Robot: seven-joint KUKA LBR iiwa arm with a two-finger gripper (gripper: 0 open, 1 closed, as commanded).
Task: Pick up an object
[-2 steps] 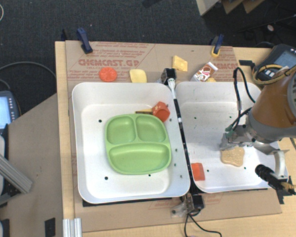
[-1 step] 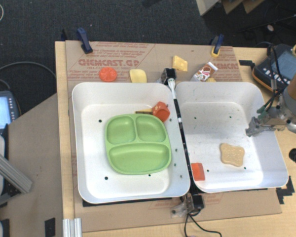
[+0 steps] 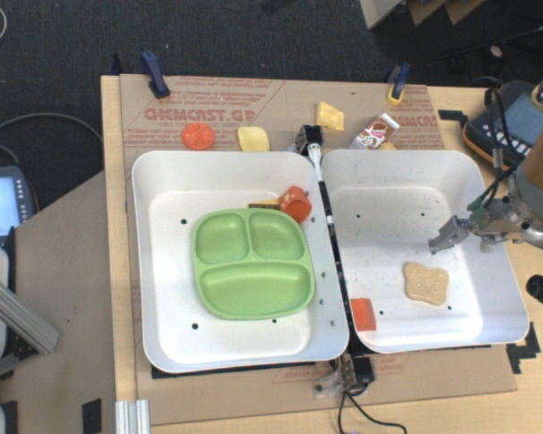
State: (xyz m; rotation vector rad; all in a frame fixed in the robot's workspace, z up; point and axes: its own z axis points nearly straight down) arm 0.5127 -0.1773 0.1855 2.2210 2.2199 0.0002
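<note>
- Surface (image 3: 253,107): brown board printed with red lettering, carrying two shallow white bins side by side; blue clamps at its far edge.
- Left bin (image 3: 158,269): holds a green divided plate (image 3: 252,262) with three compartments, lying flat near the middle.
- Orange cup (image 3: 296,205): in the left bin, at the plate's far right corner, tipped on its side, close to the divider between the bins.
- Right bin (image 3: 389,174): holds a tan toast-shaped piece (image 3: 426,283) lying flat in the near right part of the floor, apart from the walls.
- Orange block (image 3: 363,314): at the near left corner of the right bin, against the rim beside the divider.
- Gripper (image 3: 445,240): grey, reaching in from the right over the right bin, tip above the bin floor just beyond and slightly right of the toast-shaped piece; nothing visible between its fingers; whether they are spread or closed cannot be told.
- Behind the bins on the surface: an orange round disc (image 3: 198,136), a pale yellow piece (image 3: 252,138), a yellow wedge (image 3: 330,116), and a small red-and-white packet (image 3: 376,133).
- Black marker-like item (image 3: 309,139): at the far end of the divider between the bins.
</note>
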